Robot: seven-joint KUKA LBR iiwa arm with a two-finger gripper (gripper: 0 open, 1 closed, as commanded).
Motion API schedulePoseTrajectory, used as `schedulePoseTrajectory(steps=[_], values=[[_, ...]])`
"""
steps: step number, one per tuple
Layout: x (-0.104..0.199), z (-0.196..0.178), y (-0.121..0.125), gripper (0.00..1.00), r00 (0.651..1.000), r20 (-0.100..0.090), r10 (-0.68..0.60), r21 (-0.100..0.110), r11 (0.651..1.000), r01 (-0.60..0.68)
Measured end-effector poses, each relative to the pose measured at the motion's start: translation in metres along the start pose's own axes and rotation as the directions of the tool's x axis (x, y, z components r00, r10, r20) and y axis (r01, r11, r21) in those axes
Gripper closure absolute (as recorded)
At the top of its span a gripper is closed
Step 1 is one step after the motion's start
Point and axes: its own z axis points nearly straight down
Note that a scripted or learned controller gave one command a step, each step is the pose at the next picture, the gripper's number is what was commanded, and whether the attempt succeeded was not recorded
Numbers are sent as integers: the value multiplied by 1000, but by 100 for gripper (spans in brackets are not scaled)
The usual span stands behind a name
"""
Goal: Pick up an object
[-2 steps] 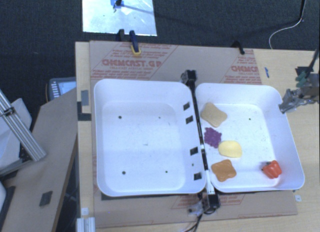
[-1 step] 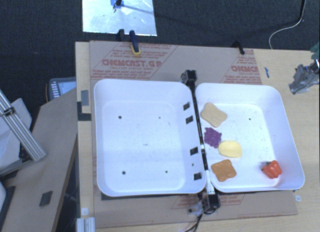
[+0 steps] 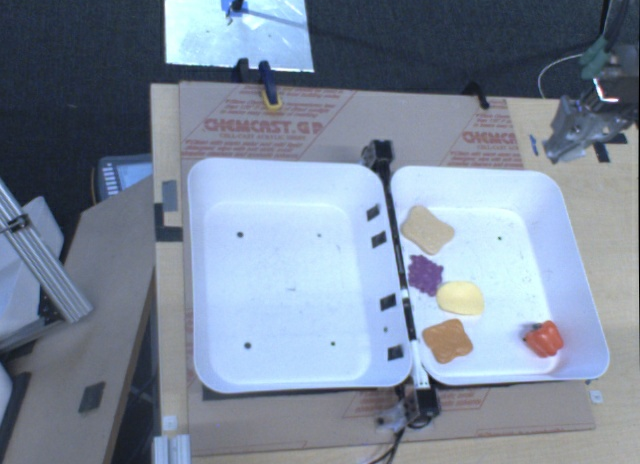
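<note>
White plastic, two shallow bins side by side on my worktop (image 3: 470, 117), which wears a sheet of printed cardboard. The left bin (image 3: 285, 272) shows a bare floor with a few small dark dots. The right bin (image 3: 500, 222) holds everything I might pick up, all crowded toward its left wall and front.

Nearest the back lies a tan bread-like slice (image 3: 427, 229), close to the divider between the bins. Just in front of it sits a small purple cluster (image 3: 425, 273) — grapes, perhaps, though it is too small to be sure. Beside that, slightly to the right, rests a pale yellow rounded piece (image 3: 460, 298). An orange-brown toast-shaped piece (image 3: 446, 340) lies in front of the yellow one, near the bin's front left corner. Well apart from these, in the front right corner, is a red-orange item (image 3: 543, 338) touching or nearly touching the rim.

My hand (image 3: 572, 132) hangs at the upper right, outside the right bin, above the worktop's back corner and well away from every object. It is a grey blur of metal there — whether it is wide or narrow I cannot tell, and nothing is visibly held in it.
</note>
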Motion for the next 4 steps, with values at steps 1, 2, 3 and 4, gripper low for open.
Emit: schedulePoseTrajectory(steps=[1,2,3,4], values=[[43,153,-7,100,1000,0,2,22,1000,-2],[91,35,-4,100,1000,-3,1,-6,1000,-1],[90,1,-4,100,1000,0,6,2,1000,-6],[218,60,-4,100,1000,-1,-5,12,1000,5]])
